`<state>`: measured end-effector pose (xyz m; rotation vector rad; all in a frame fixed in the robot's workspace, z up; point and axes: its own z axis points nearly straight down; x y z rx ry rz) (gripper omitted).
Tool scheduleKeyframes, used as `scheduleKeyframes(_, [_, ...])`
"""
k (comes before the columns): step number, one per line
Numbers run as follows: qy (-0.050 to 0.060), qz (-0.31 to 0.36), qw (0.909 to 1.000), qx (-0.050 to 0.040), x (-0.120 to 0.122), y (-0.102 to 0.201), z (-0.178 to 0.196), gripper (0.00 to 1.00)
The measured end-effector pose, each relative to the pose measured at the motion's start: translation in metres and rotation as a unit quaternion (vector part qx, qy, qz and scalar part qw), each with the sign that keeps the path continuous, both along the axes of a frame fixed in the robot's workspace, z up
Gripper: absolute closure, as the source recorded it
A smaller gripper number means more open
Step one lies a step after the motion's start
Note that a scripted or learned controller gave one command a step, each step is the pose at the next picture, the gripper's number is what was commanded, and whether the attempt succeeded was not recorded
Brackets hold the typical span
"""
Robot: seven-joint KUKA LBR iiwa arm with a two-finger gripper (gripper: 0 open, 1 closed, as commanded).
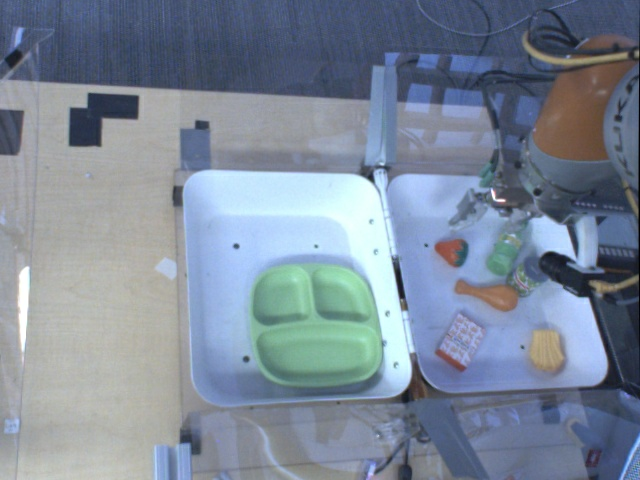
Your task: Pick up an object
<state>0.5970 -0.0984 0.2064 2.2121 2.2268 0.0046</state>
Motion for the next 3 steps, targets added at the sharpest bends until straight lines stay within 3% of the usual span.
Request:
scheduleKeyframes(1, [0.0,0.084,0.9965,-0.0005,0.002,-0.013,-0.112,0.0])
scheduleKeyframes(2, [-0.003,0.084,0.9965,-0.0006,0.004,-0.013,-0.1,1.0])
scheduleKeyframes(3, [-0.001,0.075,0.9972,-0.0003,0.01,0.056,-0.02,1.0])
